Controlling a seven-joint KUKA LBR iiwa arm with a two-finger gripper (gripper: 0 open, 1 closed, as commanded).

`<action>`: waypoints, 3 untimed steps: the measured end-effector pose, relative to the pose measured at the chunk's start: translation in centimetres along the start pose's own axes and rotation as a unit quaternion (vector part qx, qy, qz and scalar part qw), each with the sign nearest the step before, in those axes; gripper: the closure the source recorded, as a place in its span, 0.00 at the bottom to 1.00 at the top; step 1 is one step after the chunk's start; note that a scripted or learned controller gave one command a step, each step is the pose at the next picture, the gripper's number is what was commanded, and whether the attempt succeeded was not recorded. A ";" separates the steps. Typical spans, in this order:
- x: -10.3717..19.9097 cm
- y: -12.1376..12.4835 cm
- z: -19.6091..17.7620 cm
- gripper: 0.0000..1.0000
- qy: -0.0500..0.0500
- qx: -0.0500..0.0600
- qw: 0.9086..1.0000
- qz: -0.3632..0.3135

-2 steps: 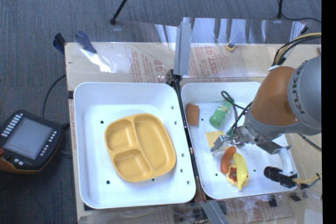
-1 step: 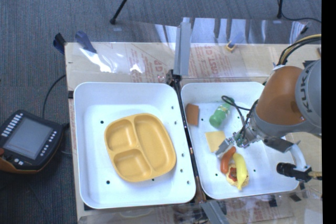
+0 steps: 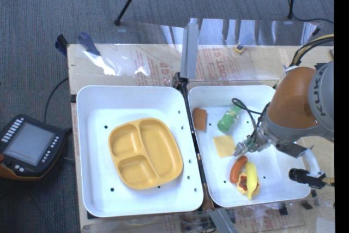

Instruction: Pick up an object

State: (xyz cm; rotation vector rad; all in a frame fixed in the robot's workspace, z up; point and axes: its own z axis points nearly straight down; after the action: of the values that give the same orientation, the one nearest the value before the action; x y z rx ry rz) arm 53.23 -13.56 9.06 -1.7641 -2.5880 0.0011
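The arm reaches in from the right of the frame, and its claw [image 3: 244, 147] hangs low in the right bin [image 3: 210, 183], just above the top end of the hot dog [image 3: 236, 169], with the cheese slice [image 3: 223, 145] just to its left. Whether the claw is spread or clenched I cannot tell. Nothing is seen held in it, so the step looks like the approach. The banana [image 3: 251, 180] touches the hot dog's right side, so the next move calls for a careful descent. The yellow tray [image 3: 145, 153] lies in the left bin [image 3: 90, 117].
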 end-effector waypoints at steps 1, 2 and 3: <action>-1.2 -6.2 0.7 1.00 0.000 0.000 0.995 0.099; -1.1 -2.2 0.7 1.00 -0.001 0.000 0.986 0.165; -1.1 -2.2 0.7 0.00 -0.001 0.000 0.986 0.166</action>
State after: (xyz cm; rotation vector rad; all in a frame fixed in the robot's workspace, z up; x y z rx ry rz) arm 51.54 -15.40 8.34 -2.1704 -2.2612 0.0042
